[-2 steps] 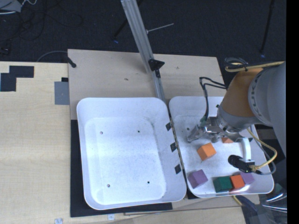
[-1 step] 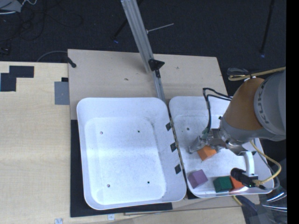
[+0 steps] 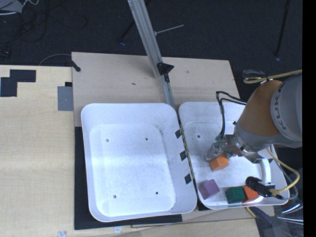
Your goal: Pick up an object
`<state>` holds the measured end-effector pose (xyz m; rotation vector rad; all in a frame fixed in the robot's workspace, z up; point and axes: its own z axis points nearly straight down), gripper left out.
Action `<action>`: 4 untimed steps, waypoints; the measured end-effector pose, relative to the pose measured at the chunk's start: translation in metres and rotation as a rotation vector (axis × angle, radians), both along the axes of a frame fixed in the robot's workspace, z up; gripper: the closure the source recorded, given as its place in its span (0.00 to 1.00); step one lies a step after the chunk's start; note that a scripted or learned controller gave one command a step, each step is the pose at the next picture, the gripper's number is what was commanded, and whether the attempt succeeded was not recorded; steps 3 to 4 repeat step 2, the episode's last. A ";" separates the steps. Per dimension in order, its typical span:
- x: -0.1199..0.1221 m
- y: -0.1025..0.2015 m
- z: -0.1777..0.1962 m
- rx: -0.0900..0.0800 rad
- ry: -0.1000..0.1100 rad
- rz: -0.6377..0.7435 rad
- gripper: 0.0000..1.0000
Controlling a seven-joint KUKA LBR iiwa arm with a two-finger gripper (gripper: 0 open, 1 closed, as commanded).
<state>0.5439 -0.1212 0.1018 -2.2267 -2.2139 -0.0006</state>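
In the right bin [image 3: 197,120], four blocks were seen, one orange block [image 3: 219,162] touching the gripper [image 3: 215,152], one purple [image 3: 209,188], one green [image 3: 235,195], one red [image 3: 251,194]; the grip could not be told.

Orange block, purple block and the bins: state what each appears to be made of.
Orange block: matte, uniform colour with crisp edges, probably painted wood or plastic; the view leaves that open.
Purple block: the same flat, non-shiny look, likely the same material.
Left bin and right bin: thin white moulded plastic, judging by rounded corners and raised rims, with a faintly speckled surface.
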 end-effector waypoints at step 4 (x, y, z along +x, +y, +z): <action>-0.048 0.157 0.090 0.002 0.003 0.013 1.00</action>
